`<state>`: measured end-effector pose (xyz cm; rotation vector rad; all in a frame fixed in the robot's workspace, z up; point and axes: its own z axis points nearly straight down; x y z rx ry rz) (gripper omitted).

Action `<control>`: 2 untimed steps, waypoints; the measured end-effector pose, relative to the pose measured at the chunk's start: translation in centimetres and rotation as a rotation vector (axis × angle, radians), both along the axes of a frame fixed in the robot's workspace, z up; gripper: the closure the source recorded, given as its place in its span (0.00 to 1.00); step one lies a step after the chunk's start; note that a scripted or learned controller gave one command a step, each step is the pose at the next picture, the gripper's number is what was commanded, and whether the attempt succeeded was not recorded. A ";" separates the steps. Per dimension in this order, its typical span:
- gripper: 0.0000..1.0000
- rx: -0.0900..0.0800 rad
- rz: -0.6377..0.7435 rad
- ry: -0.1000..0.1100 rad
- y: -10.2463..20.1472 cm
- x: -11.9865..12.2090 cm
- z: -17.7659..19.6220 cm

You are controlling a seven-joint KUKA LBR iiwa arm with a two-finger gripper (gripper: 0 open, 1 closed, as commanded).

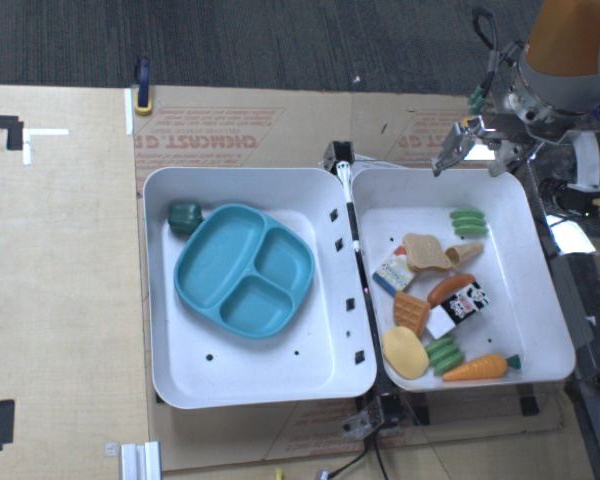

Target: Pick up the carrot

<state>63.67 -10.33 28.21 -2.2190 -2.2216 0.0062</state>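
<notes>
Camera view: the carrot lies in the right bin's near corner. The gripper hangs above that bin's far edge, fingers spread, holding nothing

The shallow white left bin holds a light blue three-compartment plastic plate, with a small dark green toy vegetable touching its upper left rim. The shallow white right bin holds a green ribbed pod, a tan bread slice, a small blue and white carton, a brown waffle piece and a pale yellow oval disc
</notes>
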 end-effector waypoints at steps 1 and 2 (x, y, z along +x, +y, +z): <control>0.00 0.001 0.176 -0.001 5.4 -3.6 -9.1; 0.00 0.001 0.080 0.001 11.0 -8.6 -9.1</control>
